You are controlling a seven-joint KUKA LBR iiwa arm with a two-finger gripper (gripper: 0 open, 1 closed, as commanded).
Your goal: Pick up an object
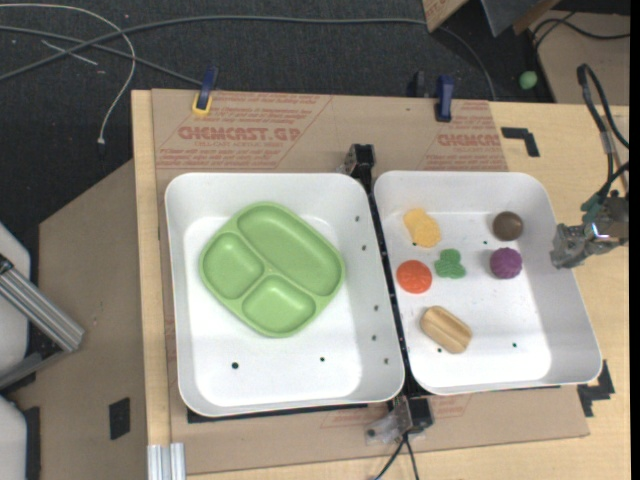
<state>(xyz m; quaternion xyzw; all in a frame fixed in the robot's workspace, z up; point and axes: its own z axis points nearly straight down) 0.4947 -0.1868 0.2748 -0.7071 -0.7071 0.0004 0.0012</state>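
Plate x1 (green), food bits x5, bins x2

The right bin holds 5 small objects, all lying loose on its floor. A yellow piece sits toward the far left; a brown ball lies toward the far right. Just nearer than the ball rests a purple ball. A small green clustered piece lies mid-bin, just right of an orange-red ball. Nearest, a tan bread-like roll lies tilted.
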